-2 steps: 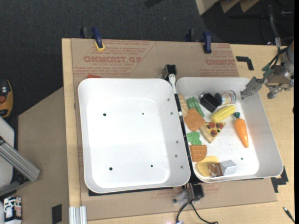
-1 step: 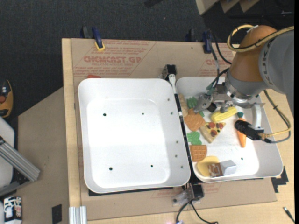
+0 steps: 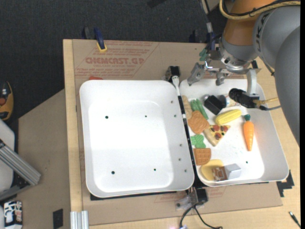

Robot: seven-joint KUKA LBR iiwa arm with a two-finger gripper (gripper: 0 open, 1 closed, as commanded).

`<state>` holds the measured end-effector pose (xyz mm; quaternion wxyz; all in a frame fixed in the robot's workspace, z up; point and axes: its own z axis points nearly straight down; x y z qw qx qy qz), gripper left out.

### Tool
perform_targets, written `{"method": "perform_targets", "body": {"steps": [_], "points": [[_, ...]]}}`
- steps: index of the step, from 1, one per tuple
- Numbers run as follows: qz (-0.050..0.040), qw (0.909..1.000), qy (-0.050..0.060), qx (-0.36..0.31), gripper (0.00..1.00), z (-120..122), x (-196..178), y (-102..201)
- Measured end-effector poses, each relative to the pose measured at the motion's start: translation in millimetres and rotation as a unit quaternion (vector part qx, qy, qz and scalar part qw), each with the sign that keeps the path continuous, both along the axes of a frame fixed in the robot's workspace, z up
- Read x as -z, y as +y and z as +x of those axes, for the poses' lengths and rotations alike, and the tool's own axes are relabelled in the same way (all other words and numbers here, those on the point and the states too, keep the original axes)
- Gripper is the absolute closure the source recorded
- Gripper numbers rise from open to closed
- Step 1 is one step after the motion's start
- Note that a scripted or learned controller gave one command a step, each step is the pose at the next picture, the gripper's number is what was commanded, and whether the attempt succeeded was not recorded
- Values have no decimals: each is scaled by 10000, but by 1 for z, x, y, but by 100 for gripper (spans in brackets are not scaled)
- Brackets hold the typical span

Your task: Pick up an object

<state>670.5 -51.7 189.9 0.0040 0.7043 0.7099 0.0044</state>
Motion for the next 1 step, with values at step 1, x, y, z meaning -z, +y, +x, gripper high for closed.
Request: {"method": "perform_targets", "body": {"steps": [1], "points": [[6,10000,-14,-7,0,-4,-107,77]]}}
